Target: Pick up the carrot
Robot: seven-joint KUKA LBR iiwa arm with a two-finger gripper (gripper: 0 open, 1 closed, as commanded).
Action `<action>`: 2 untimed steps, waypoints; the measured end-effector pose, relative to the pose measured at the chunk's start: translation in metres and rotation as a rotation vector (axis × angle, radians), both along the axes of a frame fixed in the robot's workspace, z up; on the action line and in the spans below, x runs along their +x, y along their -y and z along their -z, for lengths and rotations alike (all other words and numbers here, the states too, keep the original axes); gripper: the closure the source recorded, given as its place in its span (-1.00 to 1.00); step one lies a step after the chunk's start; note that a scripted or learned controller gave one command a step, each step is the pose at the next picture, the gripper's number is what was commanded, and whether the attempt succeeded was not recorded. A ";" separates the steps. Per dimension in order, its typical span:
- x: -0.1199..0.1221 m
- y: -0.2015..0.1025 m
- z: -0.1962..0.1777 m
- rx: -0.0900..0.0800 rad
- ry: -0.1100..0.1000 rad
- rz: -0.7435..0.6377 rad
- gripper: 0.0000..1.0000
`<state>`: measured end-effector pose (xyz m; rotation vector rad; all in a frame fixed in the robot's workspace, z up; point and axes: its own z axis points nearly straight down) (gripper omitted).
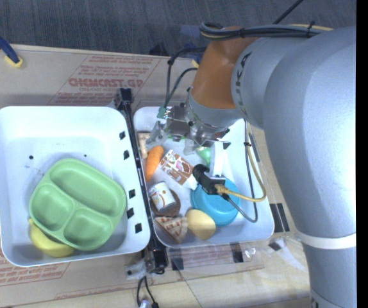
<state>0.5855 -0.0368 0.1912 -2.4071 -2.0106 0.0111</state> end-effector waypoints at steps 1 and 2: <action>0.041 0.061 0.080 -0.004 -0.004 0.218 -1.00; 0.035 0.062 0.100 -0.002 -0.005 0.417 -1.00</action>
